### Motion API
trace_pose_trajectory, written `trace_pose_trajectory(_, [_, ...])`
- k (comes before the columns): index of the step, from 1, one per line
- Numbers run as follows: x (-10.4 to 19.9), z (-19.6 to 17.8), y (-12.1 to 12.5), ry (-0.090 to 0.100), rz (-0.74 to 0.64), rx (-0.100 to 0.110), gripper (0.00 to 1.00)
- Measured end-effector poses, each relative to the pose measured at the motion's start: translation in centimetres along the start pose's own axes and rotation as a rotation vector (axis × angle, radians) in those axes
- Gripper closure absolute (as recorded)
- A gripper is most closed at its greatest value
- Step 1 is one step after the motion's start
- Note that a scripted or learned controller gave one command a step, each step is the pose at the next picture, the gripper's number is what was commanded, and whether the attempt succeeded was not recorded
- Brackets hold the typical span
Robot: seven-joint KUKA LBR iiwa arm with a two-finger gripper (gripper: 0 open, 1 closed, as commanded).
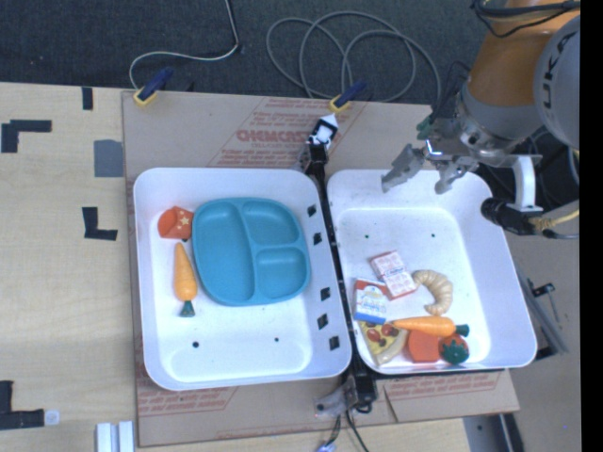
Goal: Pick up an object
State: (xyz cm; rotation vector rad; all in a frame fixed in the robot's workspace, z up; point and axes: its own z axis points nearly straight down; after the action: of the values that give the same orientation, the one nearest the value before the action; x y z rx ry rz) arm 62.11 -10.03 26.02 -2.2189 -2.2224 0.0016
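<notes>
While the gripper (422, 170) hovers spread wide and empty above the right bin (495, 252), nothing is grasped. It should descend squarely over the toy carrot (424, 326), closing across its narrow width.

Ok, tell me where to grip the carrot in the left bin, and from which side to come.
Grip the carrot across the middle of its orange body, coming straight down from above. It lies flat and lengthwise, green tip toward the near edge, so the fingers should close across its narrow width. Its right side is close to the blue plate, which probably leaves little finger room there.
</notes>
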Motion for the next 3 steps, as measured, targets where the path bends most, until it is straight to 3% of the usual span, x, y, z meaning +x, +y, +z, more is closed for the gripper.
trace_pose_trajectory(1, [-2.0,13.8,-4.4,0.001,0.001,0.004,0.00])
trace_pose_trajectory(2, [0.0,17.4,-4.0,-0.001,0.002,-0.001,0.00])
trace_pose_trajectory(3, [0.5,17.4,-1.2,-0.001,0.000,-0.004,0.00])
